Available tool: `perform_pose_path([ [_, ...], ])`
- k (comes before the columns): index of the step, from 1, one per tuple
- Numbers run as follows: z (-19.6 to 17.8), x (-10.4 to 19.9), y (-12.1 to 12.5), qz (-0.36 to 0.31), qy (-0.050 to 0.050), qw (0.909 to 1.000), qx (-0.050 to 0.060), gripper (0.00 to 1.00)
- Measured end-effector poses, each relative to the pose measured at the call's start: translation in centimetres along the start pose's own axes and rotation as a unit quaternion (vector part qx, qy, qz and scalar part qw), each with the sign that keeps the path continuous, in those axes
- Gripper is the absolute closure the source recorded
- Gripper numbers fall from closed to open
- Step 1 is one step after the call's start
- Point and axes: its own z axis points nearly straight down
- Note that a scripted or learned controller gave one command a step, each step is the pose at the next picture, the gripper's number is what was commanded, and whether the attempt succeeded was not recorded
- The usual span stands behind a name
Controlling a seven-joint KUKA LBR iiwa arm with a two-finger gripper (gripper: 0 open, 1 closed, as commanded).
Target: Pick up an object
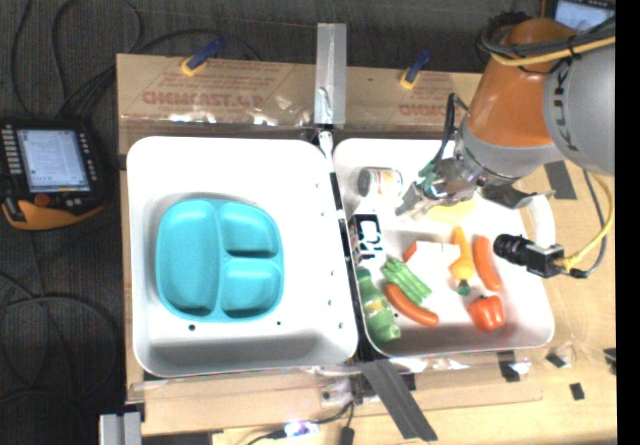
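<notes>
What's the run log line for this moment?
arm: over right bin | gripper: above bin's upper part, near can | held: nothing seen | left bin: blue tray | task: not done

The right bin (540, 328) is crowded: can (379, 180) far-left, toy vegetables (440, 283) packed across its near half. The left bin (150, 168) offers open floor around the blue tray (218, 258).

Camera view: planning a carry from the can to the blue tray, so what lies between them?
Between can and blue tray, the camera view shows both bins' adjoining rims.
</notes>
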Motion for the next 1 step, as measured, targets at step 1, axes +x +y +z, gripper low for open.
perform_pose_path([
  [1, -0.97, 3.69, -6.52, 0.083, 0.0, 0.9966, 0.001, 1.0],
])
